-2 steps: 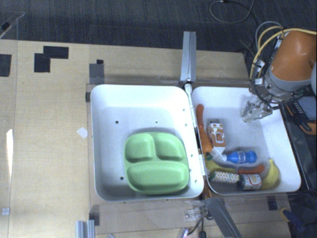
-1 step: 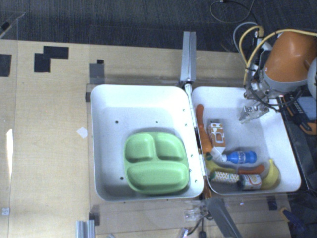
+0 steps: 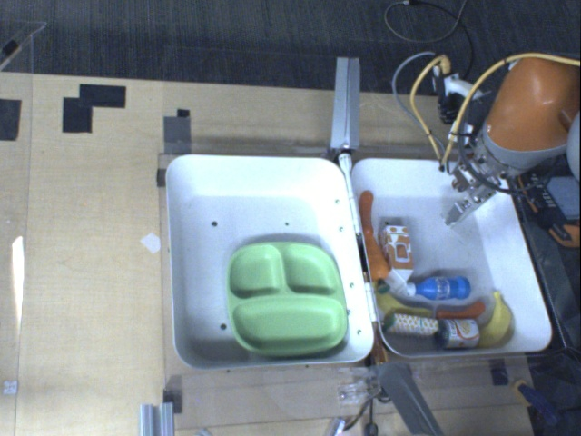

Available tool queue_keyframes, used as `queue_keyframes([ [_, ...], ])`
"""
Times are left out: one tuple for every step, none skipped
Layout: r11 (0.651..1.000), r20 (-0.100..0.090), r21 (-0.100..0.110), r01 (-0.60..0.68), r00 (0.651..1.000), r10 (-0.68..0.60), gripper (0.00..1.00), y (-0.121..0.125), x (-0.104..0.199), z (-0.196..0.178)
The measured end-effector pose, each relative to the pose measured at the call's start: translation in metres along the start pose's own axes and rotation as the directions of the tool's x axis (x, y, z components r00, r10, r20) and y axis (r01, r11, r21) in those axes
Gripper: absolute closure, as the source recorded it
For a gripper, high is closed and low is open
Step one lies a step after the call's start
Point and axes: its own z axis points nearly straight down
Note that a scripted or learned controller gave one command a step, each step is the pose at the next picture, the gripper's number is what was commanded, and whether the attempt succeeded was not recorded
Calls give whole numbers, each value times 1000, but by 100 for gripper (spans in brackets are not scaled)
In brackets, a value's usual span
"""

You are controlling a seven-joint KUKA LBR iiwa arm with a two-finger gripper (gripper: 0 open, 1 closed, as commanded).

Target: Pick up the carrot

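Green divided plate (image 3: 287, 298) in left bin (image 3: 191, 243), banana (image 3: 498, 321), blue bottle (image 3: 442, 289), perhaps carton (image 3: 397, 244)

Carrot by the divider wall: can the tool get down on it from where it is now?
Probably yes. The carrot lies along the left wall of the right bin, its upper part uncovered, and the tool hangs over bare floor in that bin. The wall beside it and the small carton leave little room.

Two shallow white bins sit side by side on a wooden bench. The left bin (image 3: 191, 243) holds a green divided plate (image 3: 286, 296). In the right bin (image 3: 508, 243), a carrot (image 3: 372, 243) lies along the left wall, beside a small carton (image 3: 397, 244), a blue bottle (image 3: 440, 289) and a banana (image 3: 497, 321). The gripper (image 3: 463, 205) hangs over the bin's upper right.
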Motion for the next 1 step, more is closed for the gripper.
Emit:
queue_keyframes([
  [940, 2, -2, 341, 940, -341, 100, 2, -4, 1],
])
